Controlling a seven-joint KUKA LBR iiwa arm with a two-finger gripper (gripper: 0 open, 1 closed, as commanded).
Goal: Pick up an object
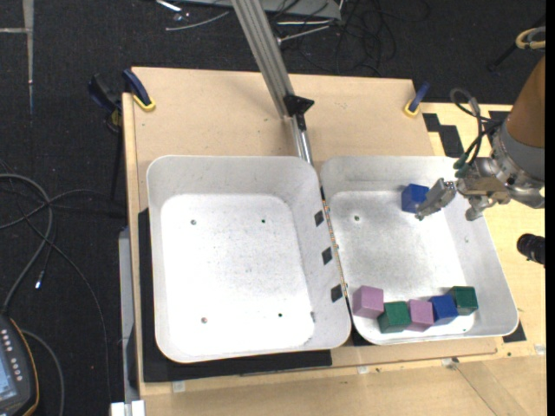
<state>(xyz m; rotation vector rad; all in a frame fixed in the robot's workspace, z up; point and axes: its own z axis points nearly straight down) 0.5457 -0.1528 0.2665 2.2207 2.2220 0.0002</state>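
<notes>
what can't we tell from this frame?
- Whether the gripper holds the blue block: they meet, but the contact is too small to read.
- The arm: cut off by the right edge.
- How the row of blocks touch: they crowd together against the right bin's near wall.

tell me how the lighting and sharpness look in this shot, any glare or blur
Camera view: even, soft light, with weak shadows beside the row of blocks; the left bin and right bin are bright white with speckled floors, nearly washed out at the rims; the blue block and claw look slightly soft; the dark floor loses detail.
</notes>
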